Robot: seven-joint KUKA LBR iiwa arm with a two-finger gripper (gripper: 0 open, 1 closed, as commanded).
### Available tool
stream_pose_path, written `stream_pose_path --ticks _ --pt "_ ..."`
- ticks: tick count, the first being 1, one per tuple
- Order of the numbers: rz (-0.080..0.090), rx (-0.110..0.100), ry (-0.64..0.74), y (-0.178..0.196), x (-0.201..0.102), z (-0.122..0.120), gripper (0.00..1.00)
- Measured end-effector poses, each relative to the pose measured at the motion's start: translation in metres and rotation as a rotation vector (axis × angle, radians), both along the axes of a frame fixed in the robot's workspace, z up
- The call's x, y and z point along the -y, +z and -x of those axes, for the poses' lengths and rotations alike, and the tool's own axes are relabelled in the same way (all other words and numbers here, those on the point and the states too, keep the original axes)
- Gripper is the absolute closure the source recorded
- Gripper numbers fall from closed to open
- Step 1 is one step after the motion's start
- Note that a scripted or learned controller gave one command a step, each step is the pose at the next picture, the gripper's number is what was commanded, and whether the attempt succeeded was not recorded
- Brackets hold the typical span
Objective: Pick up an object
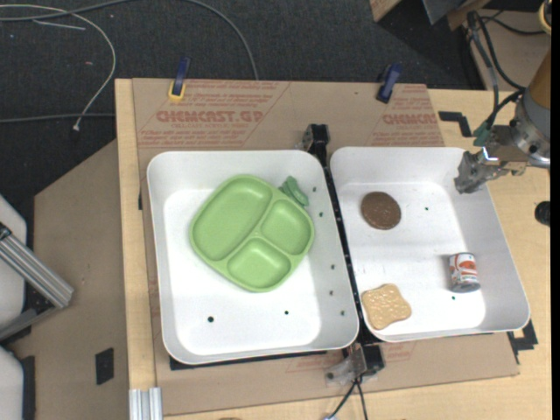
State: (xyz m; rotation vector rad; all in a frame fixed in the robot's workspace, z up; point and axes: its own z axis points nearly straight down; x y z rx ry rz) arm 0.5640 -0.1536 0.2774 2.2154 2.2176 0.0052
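Cardboard-topped bench with two bins; from my seat the can (pixel 465 271) lying in the right bin (pixel 420 239) looks light, stiff, slick and prone to roll, so I'd pinch across its middle, while the gripper (pixel 472 175), state unclear, hovers at the bin's far rim.

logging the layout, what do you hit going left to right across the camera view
green tray → brown disc → can → gripper. The cracker overlaps the disc in that order, so left out.
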Motion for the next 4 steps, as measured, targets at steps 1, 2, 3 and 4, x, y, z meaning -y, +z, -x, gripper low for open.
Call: stream_pose_path --ticks 1,2,3,4 --pt "-0.006 -0.011 0.004 -0.017 -0.049 0.010 1.00" --pt "-0.006 -0.009 0.006 -0.014 -0.102 0.012 1.00" --pt "-0.006 -0.010 0.005 -0.012 -0.151 0.028 1.00" --pt "-0.005 -0.011 0.004 -0.028 -0.197 0.034 1.00"
